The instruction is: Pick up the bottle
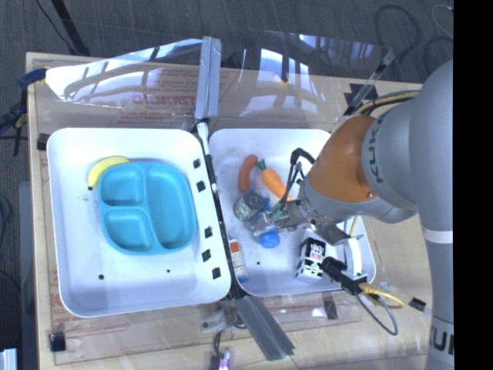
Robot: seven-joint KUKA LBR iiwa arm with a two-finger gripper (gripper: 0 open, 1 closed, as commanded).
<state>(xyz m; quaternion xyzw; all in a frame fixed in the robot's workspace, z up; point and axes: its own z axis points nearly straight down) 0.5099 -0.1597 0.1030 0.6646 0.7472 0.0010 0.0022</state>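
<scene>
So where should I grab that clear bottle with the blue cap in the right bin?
Probably across the clear body of the bottle, coming from above. It looks to lie on its side, blue cap toward the near edge, body crowded by the can and carrot. The gripper hangs right over it.

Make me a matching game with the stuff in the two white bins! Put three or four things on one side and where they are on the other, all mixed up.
Things:
1. banana
2. blue divided plate
3. carrot
4. blue bottle cap

Places:
A. right bin, near the top, beside a sausage
B. middle of the left bin
C. right bin, just under the gripper
D. peeking out behind the plate's top-left edge

Pairs: 1-D, 2-B, 3-A, 4-C
</scene>
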